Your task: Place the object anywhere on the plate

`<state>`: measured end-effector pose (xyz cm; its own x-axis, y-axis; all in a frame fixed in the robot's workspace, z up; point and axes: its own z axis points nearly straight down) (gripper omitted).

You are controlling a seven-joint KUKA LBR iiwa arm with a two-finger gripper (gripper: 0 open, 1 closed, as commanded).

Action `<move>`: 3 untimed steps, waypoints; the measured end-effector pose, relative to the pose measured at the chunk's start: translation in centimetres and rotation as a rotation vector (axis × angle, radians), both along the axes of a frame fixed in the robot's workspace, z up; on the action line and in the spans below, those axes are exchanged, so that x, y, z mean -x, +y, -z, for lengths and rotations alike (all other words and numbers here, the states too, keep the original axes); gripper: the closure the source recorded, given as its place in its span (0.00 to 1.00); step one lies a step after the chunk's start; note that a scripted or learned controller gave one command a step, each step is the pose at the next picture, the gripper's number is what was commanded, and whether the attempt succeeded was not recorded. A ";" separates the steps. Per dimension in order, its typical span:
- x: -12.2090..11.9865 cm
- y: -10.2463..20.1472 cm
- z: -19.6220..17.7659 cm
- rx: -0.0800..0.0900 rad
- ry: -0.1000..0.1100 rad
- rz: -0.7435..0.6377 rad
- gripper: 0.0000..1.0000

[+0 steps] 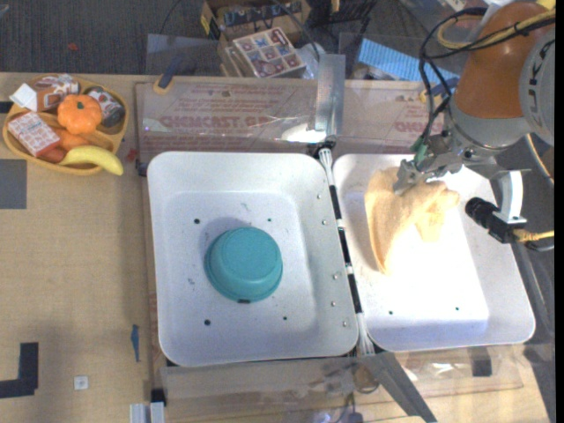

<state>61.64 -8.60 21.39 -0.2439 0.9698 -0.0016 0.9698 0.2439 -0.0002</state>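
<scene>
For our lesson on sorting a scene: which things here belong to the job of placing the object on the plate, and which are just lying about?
Part of the job:
yellow cloth
teal plate
gripper

Just lying about:
fruit bowl
cardboard boxes
</scene>
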 end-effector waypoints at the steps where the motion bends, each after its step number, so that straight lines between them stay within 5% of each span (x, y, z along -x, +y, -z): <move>1: -0.1 0.1 -1.1 0.001 -0.003 -0.003 1.00; 3: 1.9 10.0 -1.2 -0.001 -0.002 -0.805 1.00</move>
